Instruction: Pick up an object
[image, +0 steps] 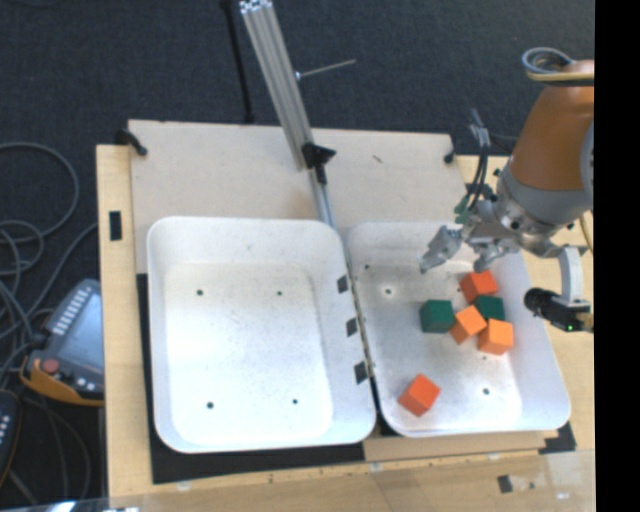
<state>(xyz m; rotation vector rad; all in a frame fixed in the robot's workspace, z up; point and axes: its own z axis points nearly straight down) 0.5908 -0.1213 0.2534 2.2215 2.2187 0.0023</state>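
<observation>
Just below-right of the fingers (452, 248) lies an orange block (478, 285).

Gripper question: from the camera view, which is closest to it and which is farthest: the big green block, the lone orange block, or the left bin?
From the gripper:
1. Big green block, just below it in the right bin.
2. Lone orange block, near that bin's front edge.
3. Left bin, across the divide.
</observation>
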